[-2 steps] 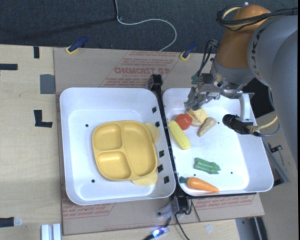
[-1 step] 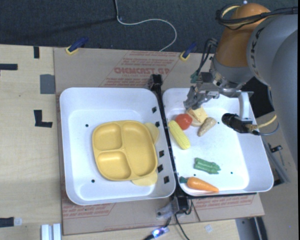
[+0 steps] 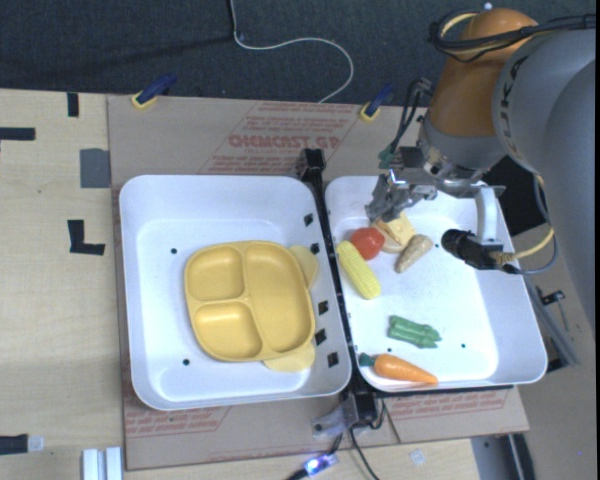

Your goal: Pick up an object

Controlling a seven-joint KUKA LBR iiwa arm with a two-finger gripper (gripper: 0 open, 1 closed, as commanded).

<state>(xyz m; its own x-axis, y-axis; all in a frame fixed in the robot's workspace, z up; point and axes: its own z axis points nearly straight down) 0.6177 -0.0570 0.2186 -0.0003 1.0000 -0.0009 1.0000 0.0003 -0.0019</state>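
Observation:
My gripper (image 3: pixel 388 206) hangs over the back of the right bin (image 3: pixel 500 348), just above a cluster of toy food. Right below its tips lie a red tomato (image 3: pixel 367 242) and a pale yellow wedge (image 3: pixel 398 230), with a tan potato-like piece (image 3: pixel 413 254) to the right. A yellow corn cob (image 3: pixel 359 270) lies at the bin's left side. Nearer the front are a green pepper piece (image 3: pixel 414 332) and an orange carrot (image 3: pixel 405 370). Nothing shows between the fingers.
The left bin (image 3: pixel 150 268) holds a yellow divided plate (image 3: pixel 248 300) with a pale yellow flat piece (image 3: pixel 290 360) sticking out under it. A black divider (image 3: pixel 325 268) runs between the bins. The arm's orange band (image 3: pixel 470 88) looms over the right bin's back right.

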